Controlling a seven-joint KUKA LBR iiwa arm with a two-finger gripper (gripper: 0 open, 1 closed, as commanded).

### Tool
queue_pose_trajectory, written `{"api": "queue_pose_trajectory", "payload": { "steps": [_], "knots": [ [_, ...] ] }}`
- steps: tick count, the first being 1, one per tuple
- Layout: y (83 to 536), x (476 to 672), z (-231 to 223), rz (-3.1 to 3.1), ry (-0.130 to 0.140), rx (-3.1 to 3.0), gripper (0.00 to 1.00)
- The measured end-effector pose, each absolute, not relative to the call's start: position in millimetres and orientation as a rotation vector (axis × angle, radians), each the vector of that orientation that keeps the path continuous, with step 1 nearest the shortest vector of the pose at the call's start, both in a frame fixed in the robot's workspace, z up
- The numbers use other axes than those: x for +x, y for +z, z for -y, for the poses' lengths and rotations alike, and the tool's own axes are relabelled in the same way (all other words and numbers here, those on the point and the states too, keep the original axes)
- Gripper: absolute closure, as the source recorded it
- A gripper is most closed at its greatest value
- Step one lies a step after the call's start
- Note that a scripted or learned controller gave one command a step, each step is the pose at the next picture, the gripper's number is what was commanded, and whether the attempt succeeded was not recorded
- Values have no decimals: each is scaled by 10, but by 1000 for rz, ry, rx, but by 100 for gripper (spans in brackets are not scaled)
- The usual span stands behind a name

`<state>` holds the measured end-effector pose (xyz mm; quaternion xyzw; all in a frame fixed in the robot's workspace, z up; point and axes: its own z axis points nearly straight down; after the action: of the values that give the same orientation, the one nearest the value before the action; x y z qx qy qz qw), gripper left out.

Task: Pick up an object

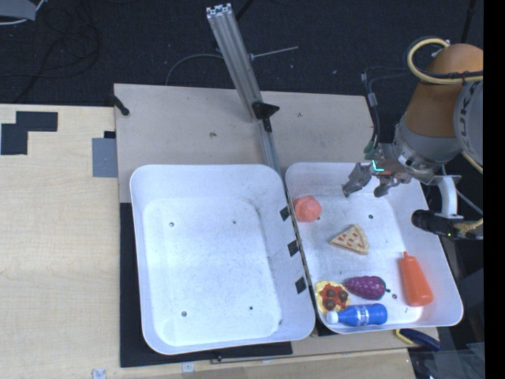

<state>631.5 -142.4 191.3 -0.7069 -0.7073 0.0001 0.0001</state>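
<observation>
The gripper [371, 181] hangs with its fingers spread over the far end of the right bin [447, 316], holding nothing. In that bin lie a pink ball [308, 208] by its left wall, a pizza slice [350, 240] mid-floor, an orange bottle [414, 279] toward its right rim, and grapes [365, 287] and a blue bottle [359, 316] at its near end.
</observation>
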Motion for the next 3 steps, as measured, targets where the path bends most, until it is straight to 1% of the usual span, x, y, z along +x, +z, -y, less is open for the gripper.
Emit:
{"api": "queue_pose_trajectory", "payload": {
  "steps": [1,2,3],
  "knots": [
    [1914,6315,1425,2222,0,-2221,0],
    [1287,6264,1419,2219,5,-2217,0],
    [891,6254,1412,2220,4,-2219,0]
  ]
}}
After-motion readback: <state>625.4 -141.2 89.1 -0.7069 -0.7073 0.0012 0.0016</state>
